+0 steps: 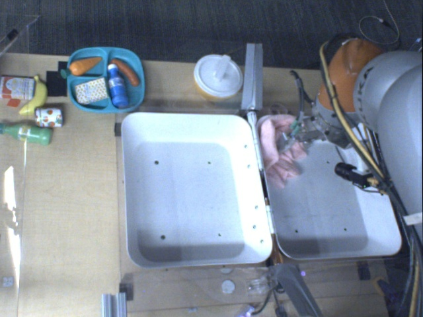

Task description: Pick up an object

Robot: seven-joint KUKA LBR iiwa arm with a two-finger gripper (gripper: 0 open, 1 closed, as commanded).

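Note:
A crumpled pink cloth [277,156] lies in the far left corner of the right bin [330,223], against the wall shared with the left bin [192,190]. My gripper [295,137] is down on the cloth's right side, at its upper edge, with the grey arm and orange band reaching in from the right. Cables and the wrist body hide part of the cloth's right edge.
Beyond the bins stand a blue divided plate [135,78] with toy food and a white lidded cup [218,76]. A banana [36,96], a small can [49,117] and a green bottle [28,133] lie at the far left of the bench. A metal post [251,78] rises between the bins.

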